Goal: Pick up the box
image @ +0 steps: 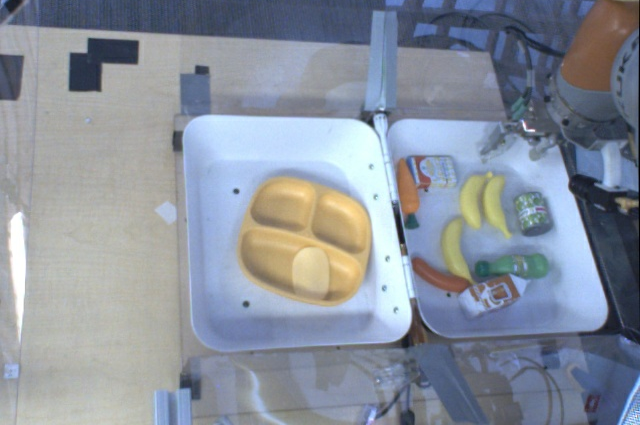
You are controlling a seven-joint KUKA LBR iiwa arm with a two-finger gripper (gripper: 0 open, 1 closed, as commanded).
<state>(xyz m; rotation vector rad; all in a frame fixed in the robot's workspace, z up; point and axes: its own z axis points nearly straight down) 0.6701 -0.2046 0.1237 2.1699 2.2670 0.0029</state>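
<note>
Above right bin [590, 313], fingers [497, 141] seemingly empty.

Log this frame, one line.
gripper: over right white bin's far edge | small white-red box: in bin, ungrasped | stage: pre-grasp

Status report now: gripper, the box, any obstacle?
Gripper at right bin's top edge, holding nothing. Box at upper left, untouched. Carrot lies beside it.

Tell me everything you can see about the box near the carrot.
The box is small and flat, mostly white with red and blue print that is too small to read; it looks like cardboard. It lies on its side on the floor of the right bin, near the far left corner. Its left end touches or nearly touches the carrot. The bananas lie apart to its right.
</note>
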